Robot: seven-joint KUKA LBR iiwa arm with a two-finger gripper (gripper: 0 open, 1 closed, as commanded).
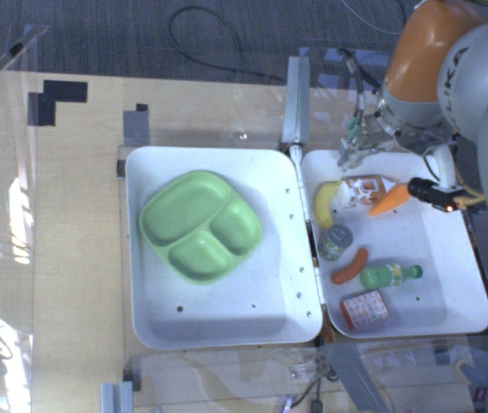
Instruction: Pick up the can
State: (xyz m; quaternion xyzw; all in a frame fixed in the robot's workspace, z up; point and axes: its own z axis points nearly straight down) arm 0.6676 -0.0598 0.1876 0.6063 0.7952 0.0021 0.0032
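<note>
**Can lying among clutter in the right bin, gripper above and empty**

Camera view: the can (334,240) is seen in the right bin (476,308), close against its left wall, just below the banana (325,203) and just above the left end of the sausage (349,266). Its round end is turned towards the camera, so whether it stands upright or is tilted cannot be told with certainty. The gripper (357,147) is held over the bin's upper edge, well apart from the can; its thin fingers (348,153) are seen slightly spread, and nothing is held between them.

A rigid, smooth metal shell is judged likely, light if empty, and apt to slip or roll if pinched off-centre. The curved side wall would best be taken across its width, at mid-height, with the fingers placed so that the bin wall and the banana are avoided. Little room is left on the left side. A carrot (389,200), a carton (365,188), a green bottle (389,274) and a red box (365,310) lie further off, and a green plate (199,224) is seen in the left bin (149,317).
</note>
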